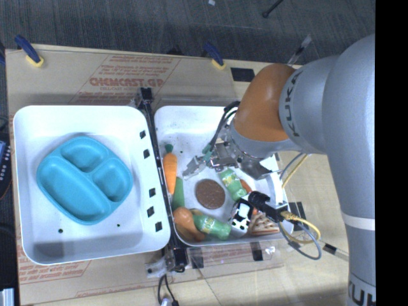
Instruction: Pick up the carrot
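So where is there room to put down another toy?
Most room is in the left bin, on the white floor around the blue plate. In the right bin a bare patch lies at the far end, above the carrot. Its near end is crowded with toys under the arm.

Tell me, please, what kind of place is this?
Probably a robotics lab bench: a KUKA arm reaches over two white bins, one holding a blue tray, the other toy food such as a carrot.
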Tool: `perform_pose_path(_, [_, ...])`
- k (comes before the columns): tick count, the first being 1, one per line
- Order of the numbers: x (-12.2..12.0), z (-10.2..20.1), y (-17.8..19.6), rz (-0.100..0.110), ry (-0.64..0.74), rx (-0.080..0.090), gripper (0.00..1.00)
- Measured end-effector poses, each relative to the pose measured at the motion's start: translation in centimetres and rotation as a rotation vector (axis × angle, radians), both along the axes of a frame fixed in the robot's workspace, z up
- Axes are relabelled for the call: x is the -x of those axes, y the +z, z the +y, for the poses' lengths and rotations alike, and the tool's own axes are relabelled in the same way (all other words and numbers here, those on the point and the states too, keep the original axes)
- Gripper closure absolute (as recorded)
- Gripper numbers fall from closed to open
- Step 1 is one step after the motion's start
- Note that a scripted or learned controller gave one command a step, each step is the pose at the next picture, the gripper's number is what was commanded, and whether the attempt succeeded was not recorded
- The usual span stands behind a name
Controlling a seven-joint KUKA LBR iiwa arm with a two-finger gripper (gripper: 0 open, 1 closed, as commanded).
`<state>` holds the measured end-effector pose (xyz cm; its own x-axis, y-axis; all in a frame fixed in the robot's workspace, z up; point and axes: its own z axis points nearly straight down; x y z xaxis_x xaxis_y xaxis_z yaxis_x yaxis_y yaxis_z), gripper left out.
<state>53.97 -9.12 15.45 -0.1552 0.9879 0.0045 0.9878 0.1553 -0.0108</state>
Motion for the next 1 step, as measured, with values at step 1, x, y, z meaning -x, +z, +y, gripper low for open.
perform_pose_path(1, [-6.41, -0.65, -3.46, -0.003, -0.118, 0.006, 0.0])
